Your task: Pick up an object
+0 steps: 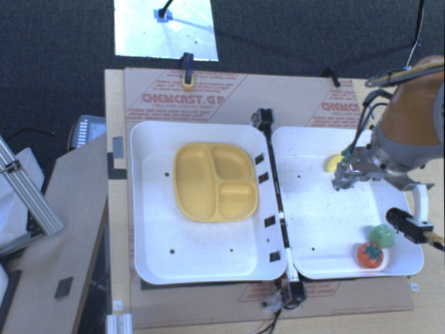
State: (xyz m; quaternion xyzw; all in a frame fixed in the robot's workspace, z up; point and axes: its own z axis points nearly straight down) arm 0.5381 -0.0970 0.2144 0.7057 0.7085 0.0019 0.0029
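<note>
Left bin holds a yellow tray; right bin, two balls; gripper grip unclear

Worktop and surrounding floor, seen from above.
A tan worktop stands on dark carpet; a pale square sheet lies beyond it, aluminium framing at left.
</note>
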